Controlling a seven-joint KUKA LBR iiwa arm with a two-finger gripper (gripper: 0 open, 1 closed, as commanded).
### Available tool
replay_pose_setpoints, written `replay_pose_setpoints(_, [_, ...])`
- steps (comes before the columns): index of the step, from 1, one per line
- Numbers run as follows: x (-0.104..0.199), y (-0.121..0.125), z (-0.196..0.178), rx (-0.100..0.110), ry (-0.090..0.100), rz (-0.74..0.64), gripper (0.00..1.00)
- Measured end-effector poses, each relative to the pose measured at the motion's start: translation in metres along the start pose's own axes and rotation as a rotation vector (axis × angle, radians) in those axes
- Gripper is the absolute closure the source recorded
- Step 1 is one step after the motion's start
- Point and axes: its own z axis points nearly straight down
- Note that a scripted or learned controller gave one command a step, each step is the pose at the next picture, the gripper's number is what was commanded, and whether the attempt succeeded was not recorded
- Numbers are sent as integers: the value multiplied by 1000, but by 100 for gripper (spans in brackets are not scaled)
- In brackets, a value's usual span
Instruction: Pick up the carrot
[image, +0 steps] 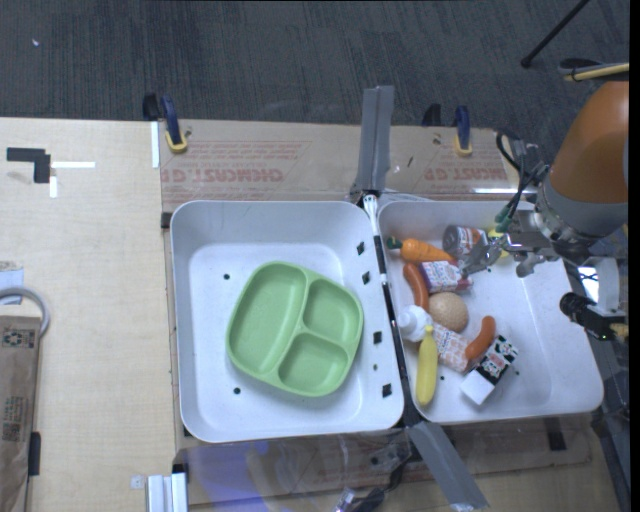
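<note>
Carrot (426, 250) just left of pincer (478, 256), long axis roughly left-right. Pincer state impossible to tell.

Matt pale-green plastic divided plate (295, 328) in a smooth white plastic bin (200, 400); light wood-grain bench (80, 260); glossy orange carrot (425, 250).

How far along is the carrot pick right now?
Nothing looks done yet: the carrot lies at the far left of the right bin, next to the sausage. In hand: the gripper sits low just to the carrot's right, beside a small can. Left: reach the carrot, grasp and lift it.
</note>
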Motion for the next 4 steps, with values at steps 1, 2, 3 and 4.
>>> replay_pose_setpoints(1, [33, 46, 70, -1, -1, -58, 0])
replay_pose_setpoints(2, [29, 78, 89, 43, 7, -153, 0])
replay_pose_setpoints(3, [19, 78, 95, 57, 19, -304, 0])
replay_pose_setpoints(4, [-5, 72, 94, 77, 11, -816, 0])
